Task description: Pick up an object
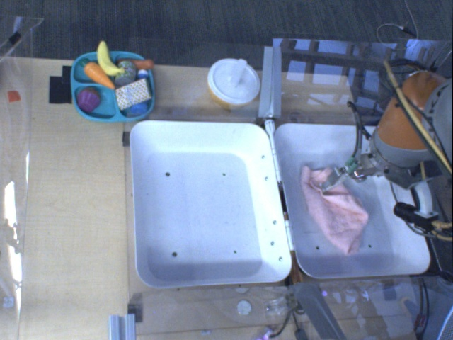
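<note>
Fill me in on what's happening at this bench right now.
The grey KUKA arm with the orange band reaches in from the right over the right-hand shallow white bin. Its two-finger gripper is down at the upper edge of a crumpled pink cloth lying in that bin. The cloth still rests on the bin floor, not lifted. The left-hand white bin sits alongside.

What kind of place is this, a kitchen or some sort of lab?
Most likely a robotics lab bench: two white bins side by side, a grey and orange arm reaching over a pink cloth, and a tray of toy food.
</note>
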You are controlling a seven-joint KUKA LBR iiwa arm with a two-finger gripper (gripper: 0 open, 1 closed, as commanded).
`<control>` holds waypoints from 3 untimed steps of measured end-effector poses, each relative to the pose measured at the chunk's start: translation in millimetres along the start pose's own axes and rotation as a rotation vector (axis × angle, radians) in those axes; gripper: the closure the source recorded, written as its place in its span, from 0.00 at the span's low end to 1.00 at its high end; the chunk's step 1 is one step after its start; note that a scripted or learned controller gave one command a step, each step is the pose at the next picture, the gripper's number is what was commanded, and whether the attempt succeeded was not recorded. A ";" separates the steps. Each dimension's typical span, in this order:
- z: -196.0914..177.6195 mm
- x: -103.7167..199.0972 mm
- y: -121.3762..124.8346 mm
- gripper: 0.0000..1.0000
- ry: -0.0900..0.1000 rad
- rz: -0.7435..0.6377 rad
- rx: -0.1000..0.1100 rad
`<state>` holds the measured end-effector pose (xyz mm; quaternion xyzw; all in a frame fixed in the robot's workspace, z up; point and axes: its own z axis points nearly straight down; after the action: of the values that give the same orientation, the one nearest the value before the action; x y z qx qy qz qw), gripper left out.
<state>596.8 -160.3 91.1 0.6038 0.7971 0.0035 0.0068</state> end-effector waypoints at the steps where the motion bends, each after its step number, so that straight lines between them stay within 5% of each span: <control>1: -0.4 48.5 11.6 0.00 0.001 -0.083 -0.002; 2: -12.3 49.6 14.4 1.00 0.002 -0.084 -0.008; 3: -118.8 79.8 66.6 1.00 0.005 0.081 0.009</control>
<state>637.4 -65.1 210.2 0.6355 0.7721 0.0014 0.0021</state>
